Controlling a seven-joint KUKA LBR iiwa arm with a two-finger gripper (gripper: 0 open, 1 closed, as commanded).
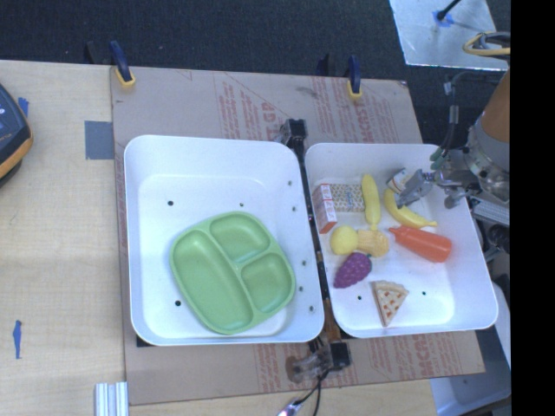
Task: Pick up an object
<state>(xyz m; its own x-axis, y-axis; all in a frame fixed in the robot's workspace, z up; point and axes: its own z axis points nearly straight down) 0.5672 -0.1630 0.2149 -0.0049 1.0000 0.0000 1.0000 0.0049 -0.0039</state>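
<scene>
The right white bin (pixel 451 315) holds several toy foods: an orange carrot (pixel 422 243), a yellow banana (pixel 408 216), a thin yellow piece (pixel 371 199), a yellow lump (pixel 362 241), purple grapes (pixel 352 269), a pizza slice (pixel 388 302) and a small boxed item (pixel 340 200). My gripper (pixel 414 186) hangs over the bin's far right part, just above the banana's upper end. Nothing shows between its fingers.
The left white bin (pixel 156 159) holds a green divided plate (pixel 231 271). Blue and yellow clamps (pixel 121 66) pin the cardboard sheet at the back. A dark device (pixel 10 133) lies at the bench's left edge.
</scene>
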